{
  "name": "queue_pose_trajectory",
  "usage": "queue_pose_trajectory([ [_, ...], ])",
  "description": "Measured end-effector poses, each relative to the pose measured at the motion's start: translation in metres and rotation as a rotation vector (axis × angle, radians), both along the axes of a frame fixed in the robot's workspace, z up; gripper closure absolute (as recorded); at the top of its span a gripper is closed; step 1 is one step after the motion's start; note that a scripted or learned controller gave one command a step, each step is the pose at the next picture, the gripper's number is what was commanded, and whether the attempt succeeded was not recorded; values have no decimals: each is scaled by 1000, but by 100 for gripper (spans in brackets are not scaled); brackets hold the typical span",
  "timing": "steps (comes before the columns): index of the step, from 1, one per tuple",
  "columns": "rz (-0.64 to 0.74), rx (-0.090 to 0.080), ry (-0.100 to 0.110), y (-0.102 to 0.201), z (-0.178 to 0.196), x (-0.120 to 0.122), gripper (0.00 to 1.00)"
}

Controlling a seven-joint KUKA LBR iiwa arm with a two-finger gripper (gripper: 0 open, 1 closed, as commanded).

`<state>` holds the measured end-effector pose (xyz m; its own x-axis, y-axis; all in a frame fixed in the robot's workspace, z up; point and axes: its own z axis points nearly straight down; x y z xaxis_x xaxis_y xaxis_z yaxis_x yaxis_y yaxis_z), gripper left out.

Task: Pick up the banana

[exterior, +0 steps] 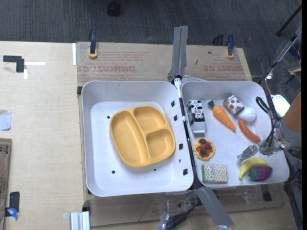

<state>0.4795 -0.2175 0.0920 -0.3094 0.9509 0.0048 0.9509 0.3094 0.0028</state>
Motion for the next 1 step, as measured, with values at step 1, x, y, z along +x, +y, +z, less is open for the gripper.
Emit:
queue_pose_trajectory([
  [1, -60, -6, 0, 5, 15, -1, 0],
])
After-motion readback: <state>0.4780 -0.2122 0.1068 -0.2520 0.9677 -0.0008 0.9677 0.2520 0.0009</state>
